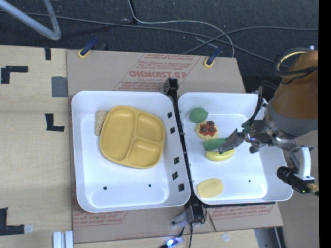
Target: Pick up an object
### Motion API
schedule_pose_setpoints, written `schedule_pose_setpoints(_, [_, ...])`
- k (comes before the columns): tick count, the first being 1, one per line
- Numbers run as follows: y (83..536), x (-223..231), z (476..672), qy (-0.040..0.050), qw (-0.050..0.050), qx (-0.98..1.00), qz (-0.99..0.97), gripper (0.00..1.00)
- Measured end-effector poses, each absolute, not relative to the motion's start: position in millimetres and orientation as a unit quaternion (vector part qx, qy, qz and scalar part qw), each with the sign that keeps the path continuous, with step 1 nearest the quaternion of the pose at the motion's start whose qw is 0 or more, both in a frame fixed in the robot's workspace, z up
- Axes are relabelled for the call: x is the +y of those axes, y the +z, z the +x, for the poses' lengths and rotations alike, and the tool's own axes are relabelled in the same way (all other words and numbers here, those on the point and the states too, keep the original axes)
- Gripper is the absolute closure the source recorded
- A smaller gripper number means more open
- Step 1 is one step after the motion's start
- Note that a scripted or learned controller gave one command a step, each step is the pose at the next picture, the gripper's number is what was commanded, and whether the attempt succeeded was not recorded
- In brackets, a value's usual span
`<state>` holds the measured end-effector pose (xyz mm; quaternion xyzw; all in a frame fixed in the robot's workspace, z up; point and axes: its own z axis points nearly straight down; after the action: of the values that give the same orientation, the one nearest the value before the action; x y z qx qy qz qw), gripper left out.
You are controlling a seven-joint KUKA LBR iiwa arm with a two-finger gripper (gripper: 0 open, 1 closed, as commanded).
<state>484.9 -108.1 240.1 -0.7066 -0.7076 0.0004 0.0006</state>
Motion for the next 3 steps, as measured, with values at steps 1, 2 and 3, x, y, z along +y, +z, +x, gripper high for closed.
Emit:
schedule_pose_setpoints(1, [181.5, -116.5, 486.8, 0.0023, 0.003, -0.707, -0.707, 0.0])
schedule_pose_setpoints(2, [137.4, -114.6, 488.1, 0.0021, 0.003, -0.707, -0.707, 0.0])
schedule_pose_setpoints(3, [84.8, -114.1, 487.7, 0.0008, 0.0, -0.707, -0.707, 0.0])
